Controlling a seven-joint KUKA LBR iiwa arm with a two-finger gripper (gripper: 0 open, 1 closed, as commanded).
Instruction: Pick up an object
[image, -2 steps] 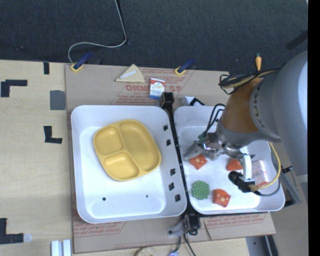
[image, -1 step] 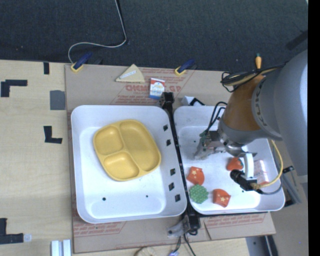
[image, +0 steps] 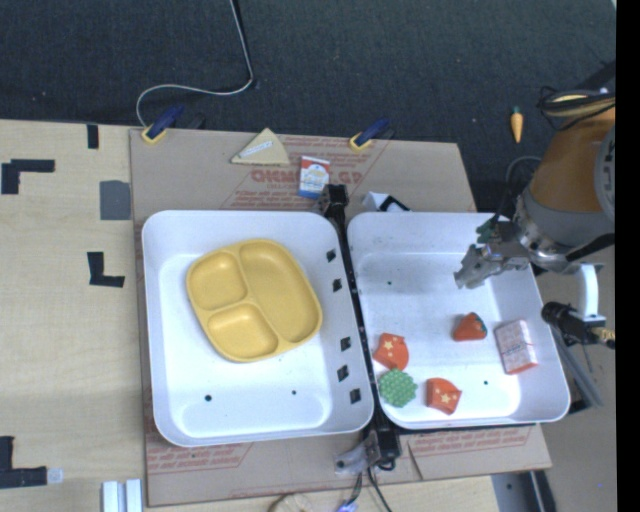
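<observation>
My gripper (image: 478, 270) hangs over the upper right part of the right bin (image: 420, 250), with nothing visible between its fingers. Below it lies a red strawberry-like piece (image: 469, 327). A pink and white packet (image: 515, 346) rests near the bin's right wall. Along the bin's front lie an orange-red piece (image: 391, 351), a green bumpy piece (image: 397, 387) and another red piece (image: 443, 396). All of these lie apart from the gripper.
The left bin (image: 170, 320) holds a yellow divided plate (image: 253, 298). Behind the bins, on the cardboard, sit a small red and white carton (image: 314, 177) and a tan wedge (image: 262, 149). Black clips (image: 340, 285) run along the seam between the bins.
</observation>
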